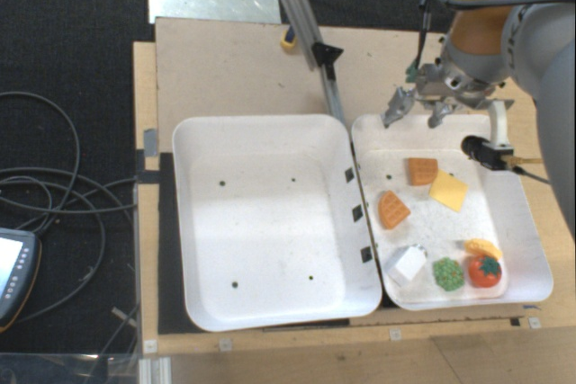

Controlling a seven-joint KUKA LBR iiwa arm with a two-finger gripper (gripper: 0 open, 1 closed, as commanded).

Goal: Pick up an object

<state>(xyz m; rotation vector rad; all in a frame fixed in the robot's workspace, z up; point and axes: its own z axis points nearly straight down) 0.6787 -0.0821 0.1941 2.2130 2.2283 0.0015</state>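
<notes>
Two shallow white bins are sitting side by side on the bench. Toward the left of the frame, the left bin (261, 220) is showing its bare white floor dotted with a few small dark holes. The right bin (517, 220) is holding seven small things. An orange-brown block (421, 171) is lying in its upper middle, with a yellow cheese wedge (449, 191) just beside it to the lower right. An orange waffle-textured piece (392, 209) is resting near the bin's left wall. Along the lower edge, a white cube (407, 264) is sitting at the left, a green broccoli-like piece (447, 273) near it, then a red tomato (484, 271) with a small yellow piece (481, 246) touching its top.

At the upper right of the frame, the gripper (419, 110) is hanging over the right bin's far rim, its two fingers spread apart and gripping nothing, well apart from the objects below.
</notes>
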